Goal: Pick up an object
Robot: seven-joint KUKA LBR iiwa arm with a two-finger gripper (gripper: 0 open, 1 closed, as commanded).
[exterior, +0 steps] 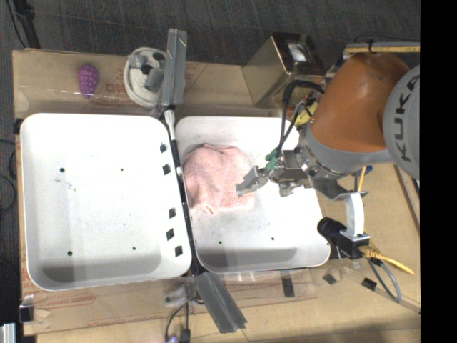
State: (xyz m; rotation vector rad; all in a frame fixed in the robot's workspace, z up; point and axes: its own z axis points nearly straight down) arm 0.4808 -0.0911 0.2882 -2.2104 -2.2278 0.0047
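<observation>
Pink cloth (pixel 212 177) just left of the hand (pixel 250 183), touching it; grip state unclear.

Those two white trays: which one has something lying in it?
The right bin, nearer the arm: a crumpled pink cloth lies by its left wall, gripper at its edge. The left bin shows bare floor.

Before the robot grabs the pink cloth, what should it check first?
1. Pink cloth lies inside the right bin: ok.
2. Hand is at the cloth's right edge: ok.
3. Hand touching the cloth: cannot tell.
4. Cloth sits close to the divider between the bins, so it could snag: not ok.
5. Cables hang beside the wrist, away from the cloth: ok.
6. Purple thing lies outside the bins, out of the way: ok.
</observation>
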